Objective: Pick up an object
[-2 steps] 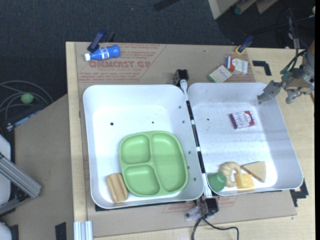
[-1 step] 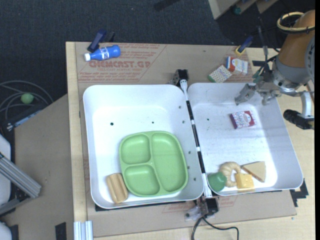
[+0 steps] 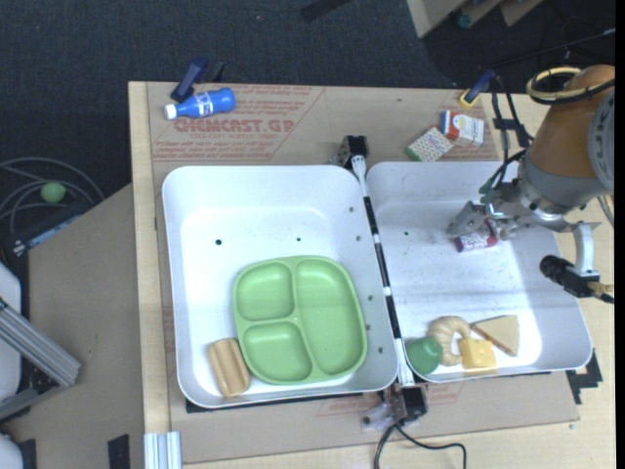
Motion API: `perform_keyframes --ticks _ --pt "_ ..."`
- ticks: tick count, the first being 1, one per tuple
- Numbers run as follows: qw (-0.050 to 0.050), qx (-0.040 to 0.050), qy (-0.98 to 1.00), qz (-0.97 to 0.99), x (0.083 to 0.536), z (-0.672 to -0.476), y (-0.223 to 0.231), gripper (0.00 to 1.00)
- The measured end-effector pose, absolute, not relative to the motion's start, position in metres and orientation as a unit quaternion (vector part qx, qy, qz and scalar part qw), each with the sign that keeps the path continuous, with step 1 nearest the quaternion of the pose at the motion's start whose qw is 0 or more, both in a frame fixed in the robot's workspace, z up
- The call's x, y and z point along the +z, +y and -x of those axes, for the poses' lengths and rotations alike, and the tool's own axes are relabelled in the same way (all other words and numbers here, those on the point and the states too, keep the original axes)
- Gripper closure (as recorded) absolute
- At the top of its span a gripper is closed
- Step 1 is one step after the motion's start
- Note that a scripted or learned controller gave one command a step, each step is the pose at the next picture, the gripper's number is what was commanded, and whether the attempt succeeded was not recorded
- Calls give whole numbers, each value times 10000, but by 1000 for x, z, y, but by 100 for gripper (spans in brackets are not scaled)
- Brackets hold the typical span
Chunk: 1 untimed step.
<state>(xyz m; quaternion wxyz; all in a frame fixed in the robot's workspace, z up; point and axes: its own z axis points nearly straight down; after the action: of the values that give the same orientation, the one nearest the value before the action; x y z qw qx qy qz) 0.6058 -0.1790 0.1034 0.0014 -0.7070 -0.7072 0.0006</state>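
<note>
My gripper (image 3: pixel 476 227) is low in the right bin (image 3: pixel 420 193), near its back right part, at the end of the grey arm with the orange band. A small red and white object (image 3: pixel 479 243) lies right under the fingertips, touching or nearly touching them. At the front of the same bin lie a green round item (image 3: pixel 424 355), a beige curled pastry (image 3: pixel 449 333), a yellow block (image 3: pixel 479 355) and a tan wedge (image 3: pixel 499 333). In the left bin, a green divided plate (image 3: pixel 296 318) sits beside a tan bread-like piece (image 3: pixel 228 366).
Behind the bins, on the bench, lie a blue and white bottle (image 3: pixel 202 104) and small boxes (image 3: pixel 445 137). A black divider (image 3: pixel 376 252) runs between the two bins. Cables hang near the arm at right.
</note>
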Motion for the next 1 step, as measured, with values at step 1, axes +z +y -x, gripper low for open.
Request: perform_keyframes --ticks 1 --pt "-4 -3 -7072 7070 115 -607 -179 100"
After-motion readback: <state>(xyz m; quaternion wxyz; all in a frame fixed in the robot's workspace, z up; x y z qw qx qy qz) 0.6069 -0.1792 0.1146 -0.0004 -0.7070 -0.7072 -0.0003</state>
